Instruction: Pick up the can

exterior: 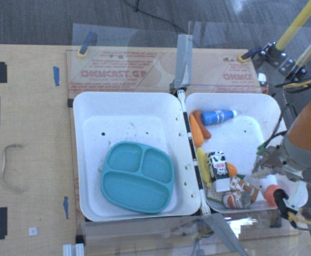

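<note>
The can (238,192) is lying in the right bin's (251,111) near end, among toys. The gripper (264,161) is hovering just right of it; its grip cannot be told.

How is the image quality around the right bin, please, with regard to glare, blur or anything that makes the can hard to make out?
In the camera view, light is even and soft across both bins; glare streaks the clear sheet at the bottom edge, just below the can; the can itself looks small and slightly soft among crowded items; the arm at the right edge is a little blurred; the teal tray is sharp.
</note>
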